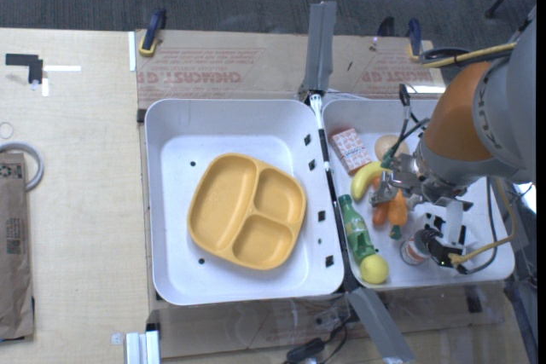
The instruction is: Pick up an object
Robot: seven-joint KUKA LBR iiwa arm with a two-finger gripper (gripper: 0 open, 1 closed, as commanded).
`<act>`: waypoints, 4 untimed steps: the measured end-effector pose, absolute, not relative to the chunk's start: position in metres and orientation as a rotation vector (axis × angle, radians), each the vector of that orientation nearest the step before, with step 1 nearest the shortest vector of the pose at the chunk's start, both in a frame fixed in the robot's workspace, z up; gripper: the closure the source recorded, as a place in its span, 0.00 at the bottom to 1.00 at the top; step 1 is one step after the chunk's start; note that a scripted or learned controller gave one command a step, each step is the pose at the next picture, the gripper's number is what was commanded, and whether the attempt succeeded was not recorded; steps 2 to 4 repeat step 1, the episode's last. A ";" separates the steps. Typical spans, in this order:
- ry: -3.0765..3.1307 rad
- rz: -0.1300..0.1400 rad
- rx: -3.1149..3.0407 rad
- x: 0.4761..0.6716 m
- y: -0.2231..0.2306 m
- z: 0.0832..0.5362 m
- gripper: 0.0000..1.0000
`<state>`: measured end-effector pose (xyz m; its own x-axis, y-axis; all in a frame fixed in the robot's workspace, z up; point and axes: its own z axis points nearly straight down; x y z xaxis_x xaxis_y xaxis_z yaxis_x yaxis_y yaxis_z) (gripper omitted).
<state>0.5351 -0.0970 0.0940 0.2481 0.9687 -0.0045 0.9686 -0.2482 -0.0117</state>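
My gripper point(394, 190) reaches into the right bin point(497, 267) from the right, low over a cluster of toy food. Right beneath it lie a banana point(366, 179) and an orange carrot-like piece point(398, 209). A green bottle point(353, 227) lies along the bin's left wall, with a yellow lemon point(374, 269) at its lower end. A red and white box point(351, 148) sits at the back, next to a pale round object point(387, 146). A small can point(413, 251) stands near the front.
The left bin point(162, 209) holds a yellow divided plate point(246, 210). A grey divider post point(320, 47) rises between the bins at the back. Cardboard point(222, 68) lies behind both bins. The arm's orange band point(461, 111) and cables hang over the right bin's far side.
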 end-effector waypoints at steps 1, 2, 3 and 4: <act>-2.058 0.010 -2.372 0.589 -0.051 0.194 1.00; -2.058 0.010 -2.372 0.589 -0.051 0.194 1.00; -2.058 0.010 -2.372 0.589 -0.051 0.194 1.00; -2.058 0.010 -2.372 0.589 -0.051 0.194 1.00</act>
